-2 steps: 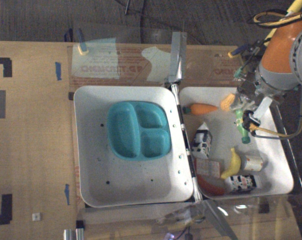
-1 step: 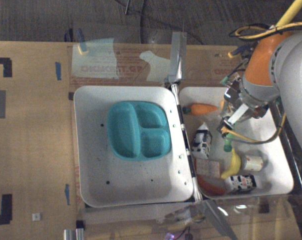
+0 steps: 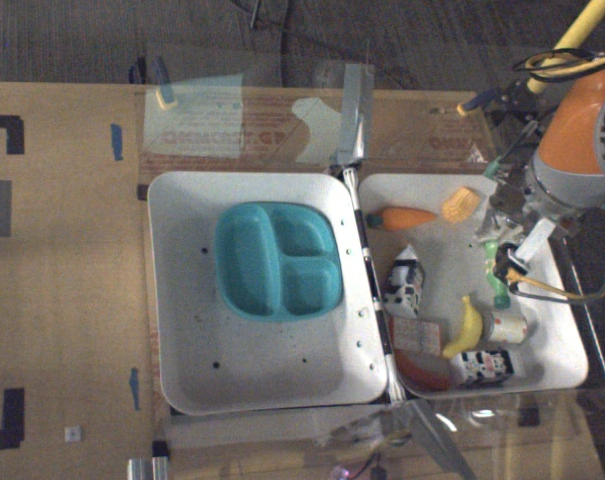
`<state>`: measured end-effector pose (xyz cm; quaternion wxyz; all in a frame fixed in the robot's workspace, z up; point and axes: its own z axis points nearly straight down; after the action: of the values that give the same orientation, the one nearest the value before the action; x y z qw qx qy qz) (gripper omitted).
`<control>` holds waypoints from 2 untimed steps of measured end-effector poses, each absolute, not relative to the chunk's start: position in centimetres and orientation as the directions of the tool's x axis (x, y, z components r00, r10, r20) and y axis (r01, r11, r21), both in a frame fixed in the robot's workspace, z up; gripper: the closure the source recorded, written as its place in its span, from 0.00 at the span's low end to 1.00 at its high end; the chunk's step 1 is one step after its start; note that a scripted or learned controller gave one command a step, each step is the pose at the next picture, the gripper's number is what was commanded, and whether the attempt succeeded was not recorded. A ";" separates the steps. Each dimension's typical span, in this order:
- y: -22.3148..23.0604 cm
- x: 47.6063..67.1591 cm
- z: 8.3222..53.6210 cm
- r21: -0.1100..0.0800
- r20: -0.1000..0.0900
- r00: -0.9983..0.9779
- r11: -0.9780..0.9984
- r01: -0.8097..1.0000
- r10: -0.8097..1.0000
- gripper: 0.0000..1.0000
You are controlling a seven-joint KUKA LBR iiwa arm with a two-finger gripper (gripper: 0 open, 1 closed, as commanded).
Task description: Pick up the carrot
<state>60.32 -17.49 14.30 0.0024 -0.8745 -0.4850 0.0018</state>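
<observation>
Showing a tapered orange carrot (image 3: 407,218) lying in the far left corner of the right shallow white bin (image 3: 567,353), just beside a small yellow-orange block (image 3: 461,204) and apart from the grey two-finger gripper (image 3: 502,226) hanging over that bin's right side, grip state impossible to tell. Likely calling for travelling left past the block, lining up across the carrot's width, and lowering onto its middle while staying clear of the bin wall.

Pale wooden bench (image 3: 62,298) against dark, perhaps carpeted, floor (image 3: 82,8).
</observation>
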 end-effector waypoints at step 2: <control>-19.2 58.2 12.6 -0.004 0.000 0.456 -0.456 0.890 0.890 1.00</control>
<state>58.19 -19.18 12.62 0.0017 -0.8533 -0.5214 0.0009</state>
